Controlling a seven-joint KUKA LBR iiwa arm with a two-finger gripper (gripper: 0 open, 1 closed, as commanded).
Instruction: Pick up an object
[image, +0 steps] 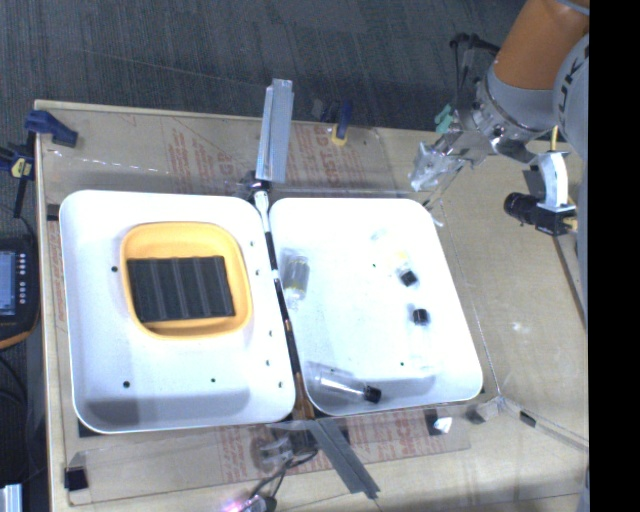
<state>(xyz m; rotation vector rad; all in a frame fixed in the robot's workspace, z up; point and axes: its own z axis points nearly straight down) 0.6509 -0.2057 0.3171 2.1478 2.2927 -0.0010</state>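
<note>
Objects lie in the right bin, arm above its far corner

Objects for picking are in the right bin (460, 360). A clear tube with a dark cap (343, 384) lies near the front wall, at a slant. A small clear piece (294, 272) rests close to the wall between the two bins. Two small dark pieces (407, 277) (420, 317) sit toward the right side, one behind the other, a little apart.

The left bin (90, 330) holds a yellow tray with a dark ribbed insert (183, 282).

The gripper (440, 165) hangs over the counter (520, 300) just beyond the far right corner of the right bin, outside its rim and well apart from all the objects. It looks pale and glassy against the wood, so I cannot tell if the jaws are apart or together. Nothing can be seen between them.
</note>
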